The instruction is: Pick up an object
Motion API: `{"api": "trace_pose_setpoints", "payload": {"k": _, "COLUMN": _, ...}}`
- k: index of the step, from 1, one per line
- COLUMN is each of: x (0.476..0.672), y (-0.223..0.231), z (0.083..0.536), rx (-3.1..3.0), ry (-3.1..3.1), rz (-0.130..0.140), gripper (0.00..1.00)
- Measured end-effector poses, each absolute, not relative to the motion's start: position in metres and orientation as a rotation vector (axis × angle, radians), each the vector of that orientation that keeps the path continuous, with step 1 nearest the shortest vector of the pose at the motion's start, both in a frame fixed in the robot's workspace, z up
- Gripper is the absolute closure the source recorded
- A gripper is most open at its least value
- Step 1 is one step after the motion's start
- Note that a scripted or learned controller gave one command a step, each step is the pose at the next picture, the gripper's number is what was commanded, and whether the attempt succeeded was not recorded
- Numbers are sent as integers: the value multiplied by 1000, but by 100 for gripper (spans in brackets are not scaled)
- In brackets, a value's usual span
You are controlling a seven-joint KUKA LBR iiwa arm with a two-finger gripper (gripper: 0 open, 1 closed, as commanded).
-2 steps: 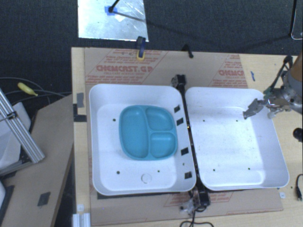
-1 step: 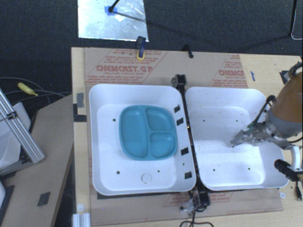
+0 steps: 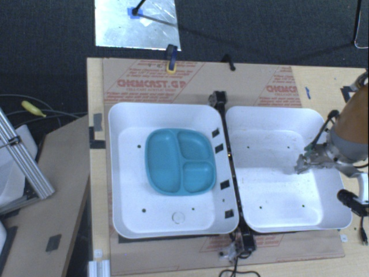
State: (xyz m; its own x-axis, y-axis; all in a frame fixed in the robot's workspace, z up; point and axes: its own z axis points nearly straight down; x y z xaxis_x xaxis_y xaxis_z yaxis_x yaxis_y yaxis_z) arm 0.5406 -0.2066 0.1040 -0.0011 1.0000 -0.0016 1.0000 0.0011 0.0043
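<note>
I am hanging my pincer (image 3: pixel 304 161) low over the right bin (image 3: pixel 271 212), unable to tell how it is set, with nothing grasped yet, so I judge I must cross to the plate (image 3: pixel 180 160) in the left bin (image 3: pixel 130 212).

The floor (image 3: pixel 46 33) is dark carpet-like material, with a reflective metal sheet (image 3: pixel 137 15) lying flat on it at top centre; a blue patch and a thin dark rod rest on that sheet. The surface (image 3: pixel 253 79) is covered by a brown protective sheet printed with red lettering, and a yellow-handled clamp (image 3: pixel 171 59) grips its far edge. At left stand a lower tan side table (image 3: pixel 60 172) and a slanted aluminium extrusion rail (image 3: pixel 23 157), with a yellow item (image 3: pixel 33 108) lying on the floor beyond them.
</note>
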Motion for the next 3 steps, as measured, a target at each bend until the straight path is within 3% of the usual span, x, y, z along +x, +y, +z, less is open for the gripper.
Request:
{"api": "trace_pose_setpoints", "payload": {"k": 1, "x": 491, "y": -150, "z": 185, "rx": 2211, "ry": 2227, "rz": 6, "gripper": 100}}
{"api": "trace_pose_setpoints", "payload": {"k": 2, "x": 510, "y": -67, "z": 228, "rx": 2203, "ry": 2234, "rz": 11, "gripper": 100}}
{"api": "trace_pose_setpoints", "payload": {"k": 3, "x": 487, "y": 6, "z": 249, "rx": 2211, "ry": 2233, "rz": 7, "gripper": 100}}
